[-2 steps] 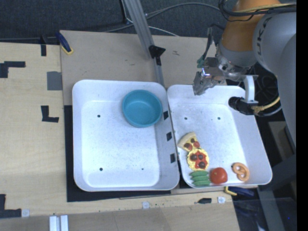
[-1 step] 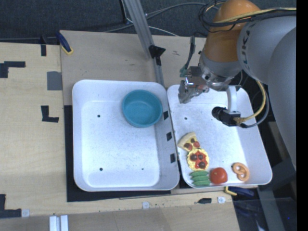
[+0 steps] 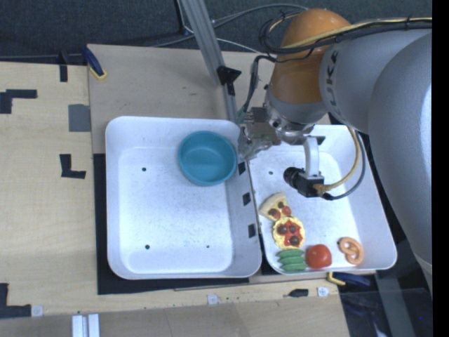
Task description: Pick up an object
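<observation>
A blue bowl [image 3: 206, 158] sits upright in the far right corner of the left bin [image 3: 140, 216]. My gripper [image 3: 247, 144] hangs over the divide between the two bins, right beside the bowl's right rim. In the right bin [image 3: 351, 188] lie a toy pizza slice [image 3: 283, 222], a green pea pod [image 3: 292, 259], a red tomato [image 3: 318, 255] and a small pretzel [image 3: 350, 249], all grouped near the front edge, well in front of the gripper.
The big grey arm with its orange band [image 3: 309, 55] covers the far and right part of the right bin. A black cable and camera block [image 3: 303, 181] hang off the wrist over that bin. A metal pole [image 3: 207, 41] slants behind the bins.
</observation>
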### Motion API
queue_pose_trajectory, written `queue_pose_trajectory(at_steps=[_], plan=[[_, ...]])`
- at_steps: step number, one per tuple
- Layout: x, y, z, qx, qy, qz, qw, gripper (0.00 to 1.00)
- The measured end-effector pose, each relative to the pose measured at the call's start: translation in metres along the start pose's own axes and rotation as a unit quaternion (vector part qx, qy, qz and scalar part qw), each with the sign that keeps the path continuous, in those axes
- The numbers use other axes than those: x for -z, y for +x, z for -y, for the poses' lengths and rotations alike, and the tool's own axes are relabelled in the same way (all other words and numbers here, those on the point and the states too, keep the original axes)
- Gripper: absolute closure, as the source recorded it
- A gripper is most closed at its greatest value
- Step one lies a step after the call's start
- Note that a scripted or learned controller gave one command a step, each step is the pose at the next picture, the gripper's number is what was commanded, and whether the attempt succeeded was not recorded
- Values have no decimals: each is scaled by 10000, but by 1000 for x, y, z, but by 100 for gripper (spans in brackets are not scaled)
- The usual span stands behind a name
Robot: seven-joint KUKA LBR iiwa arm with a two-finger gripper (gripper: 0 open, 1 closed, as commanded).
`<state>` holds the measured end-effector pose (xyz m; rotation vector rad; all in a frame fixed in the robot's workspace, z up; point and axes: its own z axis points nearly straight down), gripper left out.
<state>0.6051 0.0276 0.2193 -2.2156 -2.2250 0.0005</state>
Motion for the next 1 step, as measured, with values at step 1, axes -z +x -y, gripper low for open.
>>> queue_pose_trajectory(at_steps=[1], plan=[[2,42,20,-1,-2,-1,10000,100]])
